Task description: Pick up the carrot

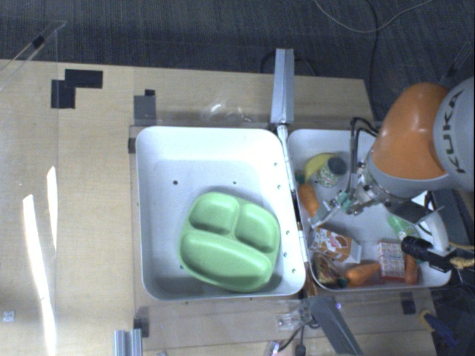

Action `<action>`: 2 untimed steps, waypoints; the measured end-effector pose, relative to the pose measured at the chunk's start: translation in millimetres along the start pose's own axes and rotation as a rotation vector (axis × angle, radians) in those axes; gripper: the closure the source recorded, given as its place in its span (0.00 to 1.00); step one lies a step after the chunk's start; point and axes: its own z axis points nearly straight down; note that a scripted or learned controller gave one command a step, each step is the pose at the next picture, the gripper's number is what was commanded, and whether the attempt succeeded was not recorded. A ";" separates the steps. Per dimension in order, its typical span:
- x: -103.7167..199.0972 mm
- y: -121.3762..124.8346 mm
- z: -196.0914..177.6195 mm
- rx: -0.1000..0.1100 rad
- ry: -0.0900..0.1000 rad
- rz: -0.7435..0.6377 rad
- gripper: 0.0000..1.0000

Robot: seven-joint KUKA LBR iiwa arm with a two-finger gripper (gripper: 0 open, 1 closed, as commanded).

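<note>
Carrot (362,274) beside snack packets (332,245) — arm (415,143) overhead, green tray (230,241) apart.

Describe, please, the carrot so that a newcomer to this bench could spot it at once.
Start at the right-hand white bin, where the grey-and-orange arm reaches in. Go to that bin's near edge: the carrot lies there on its side, beside a printed snack packet. It is plain orange and tapered, unlike the boxy red-and-white packet at its other side.
</note>
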 end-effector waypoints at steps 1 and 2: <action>-42.4 -37.1 67.8 -0.011 0.001 0.119 0.00; -85.7 35.2 75.7 -0.039 -0.016 0.173 0.00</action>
